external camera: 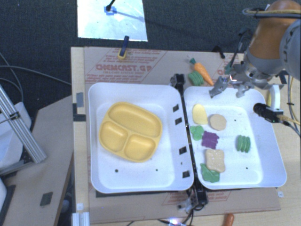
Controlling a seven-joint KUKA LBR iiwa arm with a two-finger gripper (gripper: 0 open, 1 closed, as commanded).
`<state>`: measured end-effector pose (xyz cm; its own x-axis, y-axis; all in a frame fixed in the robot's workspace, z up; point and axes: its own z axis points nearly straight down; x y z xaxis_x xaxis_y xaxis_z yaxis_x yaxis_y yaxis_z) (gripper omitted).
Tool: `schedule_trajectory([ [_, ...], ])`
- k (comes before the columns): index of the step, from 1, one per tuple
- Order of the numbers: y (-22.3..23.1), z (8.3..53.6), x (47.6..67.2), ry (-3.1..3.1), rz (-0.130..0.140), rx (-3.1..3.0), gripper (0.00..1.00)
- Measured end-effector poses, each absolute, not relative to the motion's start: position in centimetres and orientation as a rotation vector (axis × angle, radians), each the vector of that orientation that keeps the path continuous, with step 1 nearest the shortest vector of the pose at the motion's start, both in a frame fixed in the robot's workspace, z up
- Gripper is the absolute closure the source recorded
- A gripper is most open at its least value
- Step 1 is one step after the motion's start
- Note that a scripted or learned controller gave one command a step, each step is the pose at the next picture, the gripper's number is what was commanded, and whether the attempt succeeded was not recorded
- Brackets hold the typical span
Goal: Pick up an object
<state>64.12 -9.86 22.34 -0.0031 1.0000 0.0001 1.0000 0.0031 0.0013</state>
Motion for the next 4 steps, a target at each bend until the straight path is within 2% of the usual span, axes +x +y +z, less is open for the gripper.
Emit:
schedule_trajectory([
  [1, -9.6, 10.2, 58.5, 2.23, -0.012, 2.23, 0.0],
  [2, -8.2, 8.9, 54.8, 2.224, -0.003, 2.224, 0.0],
  [3, -8.3, 10.1, 55.1, 2.22, 0.004, 2.219, 1.0],
  [4, -8.3, 10.1, 55.1, 2.221, 0.003, 2.22, 0.0],
])
